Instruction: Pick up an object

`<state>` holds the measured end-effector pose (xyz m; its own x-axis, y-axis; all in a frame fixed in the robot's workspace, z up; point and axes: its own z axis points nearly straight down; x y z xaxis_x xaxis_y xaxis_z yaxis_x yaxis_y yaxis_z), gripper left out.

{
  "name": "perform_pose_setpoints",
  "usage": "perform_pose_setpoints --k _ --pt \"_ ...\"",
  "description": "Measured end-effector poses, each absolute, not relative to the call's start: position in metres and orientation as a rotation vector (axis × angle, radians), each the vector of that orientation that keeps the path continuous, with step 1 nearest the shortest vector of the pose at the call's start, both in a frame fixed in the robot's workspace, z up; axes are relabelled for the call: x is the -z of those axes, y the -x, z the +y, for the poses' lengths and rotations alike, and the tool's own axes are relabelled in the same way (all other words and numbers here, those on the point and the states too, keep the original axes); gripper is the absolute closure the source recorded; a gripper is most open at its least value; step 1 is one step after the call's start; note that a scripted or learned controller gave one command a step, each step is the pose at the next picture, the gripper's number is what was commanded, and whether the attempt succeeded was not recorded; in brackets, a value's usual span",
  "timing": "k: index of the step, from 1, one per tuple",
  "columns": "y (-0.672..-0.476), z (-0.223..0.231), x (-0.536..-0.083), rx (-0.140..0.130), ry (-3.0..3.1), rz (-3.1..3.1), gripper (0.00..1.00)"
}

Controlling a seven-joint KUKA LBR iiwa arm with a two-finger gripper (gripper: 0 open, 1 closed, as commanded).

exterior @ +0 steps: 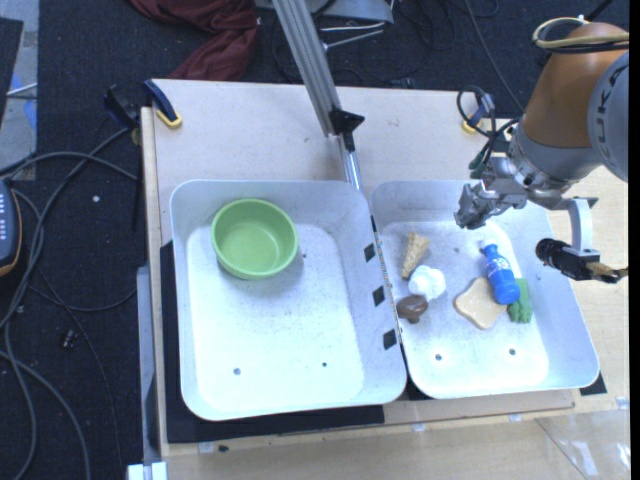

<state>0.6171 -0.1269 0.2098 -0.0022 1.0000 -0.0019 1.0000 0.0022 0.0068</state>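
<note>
Two white bins lie below me: the left bin holds a green bowl, the right bin a cluster of small things. My gripper hangs over the right bin's far edge, nothing visibly in it (whether its tips are parted I cannot tell from this slant). Nearest is the blue bottle, just beside and toward the bench's near side, its long axis running away from me toward the green piece. The toast-shaped piece, cone, white ball and brown lump lie further left.
</note>
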Motion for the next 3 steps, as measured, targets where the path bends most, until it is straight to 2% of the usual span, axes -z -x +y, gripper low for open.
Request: perform_pose_setpoints --k 3 --pt "-0.622 0.035 -0.240 -0.005 -2.211 2.231 1.00"
